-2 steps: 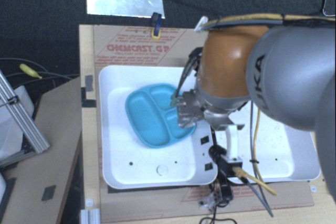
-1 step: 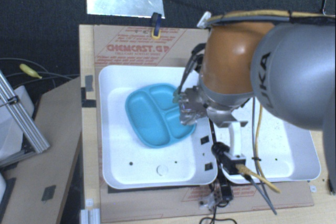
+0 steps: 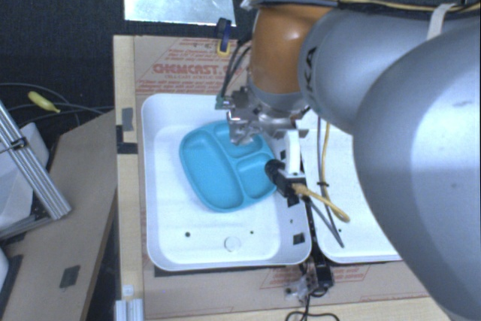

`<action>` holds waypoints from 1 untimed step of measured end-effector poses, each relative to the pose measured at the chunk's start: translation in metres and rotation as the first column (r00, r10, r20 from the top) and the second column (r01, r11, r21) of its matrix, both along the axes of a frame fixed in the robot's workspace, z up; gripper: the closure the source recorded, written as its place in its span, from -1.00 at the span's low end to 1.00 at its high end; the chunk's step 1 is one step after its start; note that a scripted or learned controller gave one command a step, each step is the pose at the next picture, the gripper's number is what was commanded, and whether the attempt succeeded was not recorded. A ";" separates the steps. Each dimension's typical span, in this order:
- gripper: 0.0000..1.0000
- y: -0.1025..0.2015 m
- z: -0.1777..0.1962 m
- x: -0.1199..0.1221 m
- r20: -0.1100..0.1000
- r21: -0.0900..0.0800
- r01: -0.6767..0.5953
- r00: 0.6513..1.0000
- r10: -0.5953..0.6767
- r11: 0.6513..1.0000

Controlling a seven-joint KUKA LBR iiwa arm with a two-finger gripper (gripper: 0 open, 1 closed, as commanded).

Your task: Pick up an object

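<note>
Grey arm point(image 3: 398, 131) fills the foreground; its hand point(image 3: 242, 133) hangs low over the left bin point(image 3: 161, 162). Blue tray point(image 3: 218, 177) lies just below and beside it. Finger state: cannot tell. Step: approach; next, a descent onto the tray's rim.

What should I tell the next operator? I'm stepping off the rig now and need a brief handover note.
Tool: low over the upper right edge of the blue divided tray; no visible sign that it holds it.
Tray: lies flat in the left white bin, tilted diagonally.
Done: the arm has reached the tray.
Left: grasp the tray and lift it clear.
</note>
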State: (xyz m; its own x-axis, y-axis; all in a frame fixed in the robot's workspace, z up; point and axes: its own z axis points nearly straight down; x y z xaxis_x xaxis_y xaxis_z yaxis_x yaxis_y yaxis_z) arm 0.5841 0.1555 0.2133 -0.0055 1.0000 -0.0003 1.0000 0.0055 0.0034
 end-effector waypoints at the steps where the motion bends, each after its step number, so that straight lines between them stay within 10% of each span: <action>1: 1.00 -0.093 -0.030 -0.005 -0.005 -0.004 0.013 1.000 -0.013 1.000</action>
